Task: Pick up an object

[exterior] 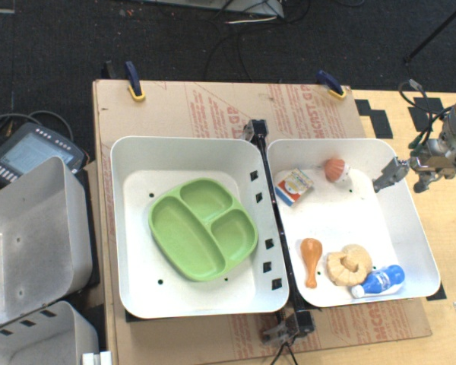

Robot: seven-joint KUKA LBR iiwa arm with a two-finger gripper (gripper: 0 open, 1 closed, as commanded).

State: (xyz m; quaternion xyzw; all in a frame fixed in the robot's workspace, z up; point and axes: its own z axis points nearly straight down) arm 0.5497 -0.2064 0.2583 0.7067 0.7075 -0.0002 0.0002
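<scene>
From my station I see the hand (pixel 407 172) at the right bin's (pixel 422 234) upper right rim, fingers apart and clamping nothing. The round orange-and-white ball (pixel 334 169) lies nearest, to its left, beside a small red, white and blue carton (pixel 293 186). An orange toy drumstick (pixel 311 260), tan croissant-shaped toy (pixel 348 265) and blue-white bottle (pixel 378 281) lie at the near edge. A green divided plastic plate (pixel 203 228) sits in the left bin (pixel 129 204).

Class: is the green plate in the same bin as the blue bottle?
No: the green plate lies in the left bin, the blue bottle in the right bin.
</scene>
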